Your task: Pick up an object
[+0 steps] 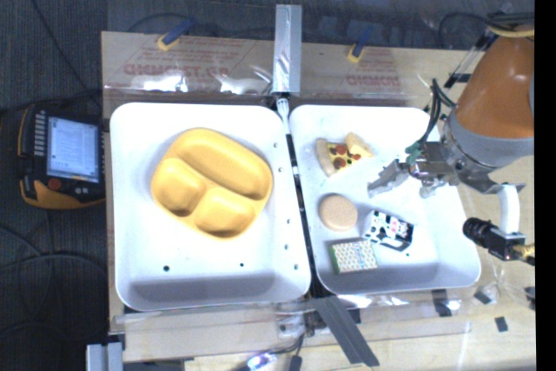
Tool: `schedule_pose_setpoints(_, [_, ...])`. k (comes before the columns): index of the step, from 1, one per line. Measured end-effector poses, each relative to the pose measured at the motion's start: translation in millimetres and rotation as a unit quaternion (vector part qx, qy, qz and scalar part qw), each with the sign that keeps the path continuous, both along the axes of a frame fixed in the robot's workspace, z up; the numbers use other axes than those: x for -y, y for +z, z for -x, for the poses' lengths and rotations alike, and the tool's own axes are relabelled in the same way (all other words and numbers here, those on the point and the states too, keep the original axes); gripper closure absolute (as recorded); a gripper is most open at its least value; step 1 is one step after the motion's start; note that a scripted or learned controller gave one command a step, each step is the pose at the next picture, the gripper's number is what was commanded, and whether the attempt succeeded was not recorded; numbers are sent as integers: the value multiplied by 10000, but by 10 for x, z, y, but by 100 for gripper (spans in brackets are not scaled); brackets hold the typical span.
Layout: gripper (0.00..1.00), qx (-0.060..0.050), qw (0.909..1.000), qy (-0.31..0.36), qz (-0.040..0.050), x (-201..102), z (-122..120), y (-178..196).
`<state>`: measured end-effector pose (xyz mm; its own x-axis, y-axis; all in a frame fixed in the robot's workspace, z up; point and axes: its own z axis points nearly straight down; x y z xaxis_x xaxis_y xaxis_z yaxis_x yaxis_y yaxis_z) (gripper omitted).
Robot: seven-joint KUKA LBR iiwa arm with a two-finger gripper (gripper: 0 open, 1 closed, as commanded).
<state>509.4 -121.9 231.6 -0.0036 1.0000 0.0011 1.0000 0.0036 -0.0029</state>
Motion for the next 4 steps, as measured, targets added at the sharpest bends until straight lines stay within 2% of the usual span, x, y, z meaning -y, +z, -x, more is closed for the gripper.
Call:
schedule_pose_setpoints(1, [0, 14, 9905, 1377, 6, 60, -410, 187])
schedule_pose_setpoints(2, [0, 2, 9912, 1326, 4, -318, -754, -346])
schedule_pose_setpoints(3, [0, -3, 9937, -1121, 27, 82, -1459, -1167])
schedule_pose_setpoints(4, [0, 81, 9972, -746, 53, -103, -1465, -1348])
